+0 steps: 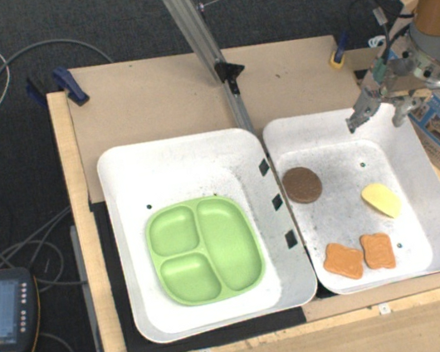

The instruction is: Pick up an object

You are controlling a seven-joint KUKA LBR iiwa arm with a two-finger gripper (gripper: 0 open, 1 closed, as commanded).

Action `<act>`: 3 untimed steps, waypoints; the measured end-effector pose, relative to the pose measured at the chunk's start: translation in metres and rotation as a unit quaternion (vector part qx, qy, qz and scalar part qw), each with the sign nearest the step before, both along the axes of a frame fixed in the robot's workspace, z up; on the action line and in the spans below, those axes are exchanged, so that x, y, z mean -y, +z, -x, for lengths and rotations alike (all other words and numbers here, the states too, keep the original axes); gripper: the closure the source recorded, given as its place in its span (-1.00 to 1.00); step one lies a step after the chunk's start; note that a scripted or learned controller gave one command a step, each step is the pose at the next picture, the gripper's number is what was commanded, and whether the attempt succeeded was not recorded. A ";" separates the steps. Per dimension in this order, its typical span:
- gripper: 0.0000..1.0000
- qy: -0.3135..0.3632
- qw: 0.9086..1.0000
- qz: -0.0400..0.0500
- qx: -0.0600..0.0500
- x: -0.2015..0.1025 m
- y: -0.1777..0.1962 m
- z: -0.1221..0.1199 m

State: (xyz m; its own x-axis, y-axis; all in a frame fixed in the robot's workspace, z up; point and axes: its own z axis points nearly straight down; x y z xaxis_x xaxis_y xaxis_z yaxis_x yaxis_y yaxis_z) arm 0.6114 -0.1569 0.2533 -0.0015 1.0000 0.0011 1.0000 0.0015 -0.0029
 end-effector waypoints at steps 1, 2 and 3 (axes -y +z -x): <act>1.00 0.001 1.000 0.000 0.002 0.000 0.012 -0.001; 1.00 -0.002 1.000 0.002 0.003 0.042 0.021 -0.016; 1.00 0.001 1.000 0.002 0.004 0.053 0.030 -0.064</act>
